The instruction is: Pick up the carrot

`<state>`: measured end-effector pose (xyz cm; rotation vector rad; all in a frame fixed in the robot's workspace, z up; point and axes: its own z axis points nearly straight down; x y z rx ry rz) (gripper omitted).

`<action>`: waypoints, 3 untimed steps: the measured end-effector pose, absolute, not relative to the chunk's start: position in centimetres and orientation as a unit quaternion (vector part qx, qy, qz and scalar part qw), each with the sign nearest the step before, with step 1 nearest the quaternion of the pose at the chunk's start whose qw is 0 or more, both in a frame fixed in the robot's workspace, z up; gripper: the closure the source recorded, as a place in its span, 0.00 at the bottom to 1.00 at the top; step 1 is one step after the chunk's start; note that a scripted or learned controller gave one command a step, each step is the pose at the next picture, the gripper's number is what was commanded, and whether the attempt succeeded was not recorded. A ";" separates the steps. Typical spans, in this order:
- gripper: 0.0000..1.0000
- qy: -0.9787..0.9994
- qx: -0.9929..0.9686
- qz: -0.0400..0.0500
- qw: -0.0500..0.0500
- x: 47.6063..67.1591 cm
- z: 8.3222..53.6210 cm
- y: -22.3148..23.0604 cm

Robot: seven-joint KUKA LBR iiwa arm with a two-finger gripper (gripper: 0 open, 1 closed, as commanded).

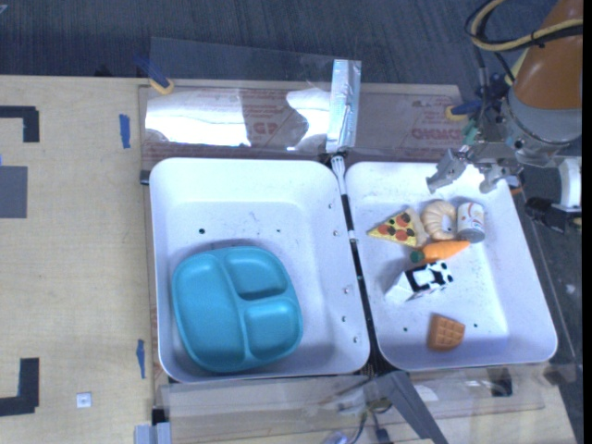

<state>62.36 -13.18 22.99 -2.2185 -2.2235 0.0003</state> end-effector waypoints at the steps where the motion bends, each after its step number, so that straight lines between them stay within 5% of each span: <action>1: 0.00 -0.772 -0.635 -0.002 -0.004 57.6 10.4 -15.2; 2: 1.00 -0.772 -0.636 -0.001 -0.003 57.5 11.2 -15.2; 3: 1.00 -0.755 -0.655 -0.004 -0.002 63.8 18.8 -3.8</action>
